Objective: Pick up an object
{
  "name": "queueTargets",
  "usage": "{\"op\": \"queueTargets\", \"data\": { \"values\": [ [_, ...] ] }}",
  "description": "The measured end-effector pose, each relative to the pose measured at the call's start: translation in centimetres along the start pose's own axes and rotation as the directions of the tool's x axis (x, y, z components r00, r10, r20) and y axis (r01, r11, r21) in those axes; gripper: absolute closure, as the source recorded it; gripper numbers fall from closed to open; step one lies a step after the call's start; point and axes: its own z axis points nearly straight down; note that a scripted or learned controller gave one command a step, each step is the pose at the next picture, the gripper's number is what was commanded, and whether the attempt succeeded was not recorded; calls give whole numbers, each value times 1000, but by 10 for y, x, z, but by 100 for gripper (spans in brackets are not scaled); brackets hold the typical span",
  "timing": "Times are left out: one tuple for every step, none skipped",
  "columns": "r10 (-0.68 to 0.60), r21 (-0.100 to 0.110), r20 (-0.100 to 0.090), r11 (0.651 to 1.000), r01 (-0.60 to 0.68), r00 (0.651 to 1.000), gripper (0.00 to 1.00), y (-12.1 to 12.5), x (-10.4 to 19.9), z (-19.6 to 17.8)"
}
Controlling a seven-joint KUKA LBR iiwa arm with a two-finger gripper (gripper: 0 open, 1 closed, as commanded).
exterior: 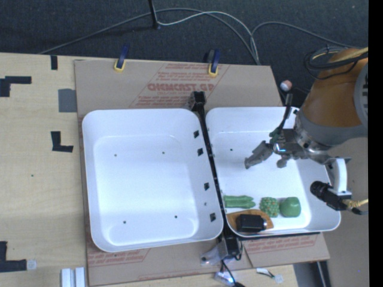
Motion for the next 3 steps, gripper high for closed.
{"op": "queueTargets", "data": {
  "values": [
    [-3, -1, 0, 1000, 3, 1000, 0, 63, 32, -14],
    [0, 6, 0, 1000, 0, 1000, 0, 0, 42, 40],
    [0, 0, 1, 1000, 0, 1000, 0, 94, 16, 41]
  ]
}}
